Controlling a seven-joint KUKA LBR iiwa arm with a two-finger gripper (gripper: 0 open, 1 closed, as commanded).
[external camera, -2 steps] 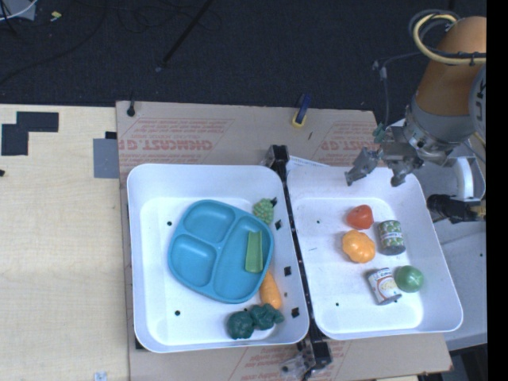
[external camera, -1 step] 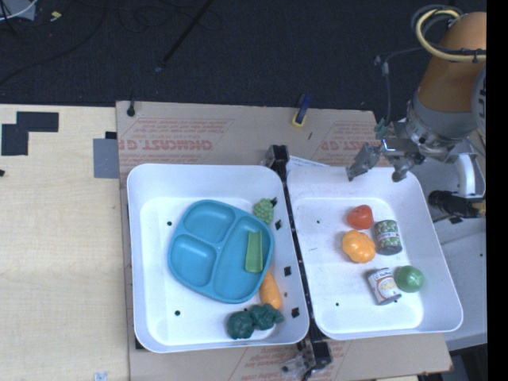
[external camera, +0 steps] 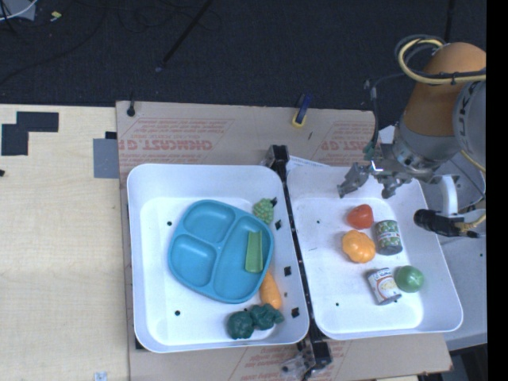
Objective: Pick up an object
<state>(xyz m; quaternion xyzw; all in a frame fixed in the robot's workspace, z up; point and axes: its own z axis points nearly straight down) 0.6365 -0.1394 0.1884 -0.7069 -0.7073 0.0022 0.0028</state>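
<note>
In the camera view my gripper (external camera: 371, 185) hangs over the far part of the right bin (external camera: 444, 312), open, with nothing between its fingers. Just below it lies a red tomato (external camera: 361, 216). Nearer the front are an orange pepper (external camera: 358, 246) and a green-labelled can (external camera: 388, 236) side by side. A white can (external camera: 384, 285) lies on its side against a green ball (external camera: 409, 279) toward the bin's front.
The left bin (external camera: 143, 292) holds a blue divided plate (external camera: 210, 252) with a green stick (external camera: 254, 251) in it. Around the plate lie a leafy green piece (external camera: 264, 209), a carrot (external camera: 271, 290) and broccoli (external camera: 252, 321). A black divider (external camera: 287, 236) separates the bins.
</note>
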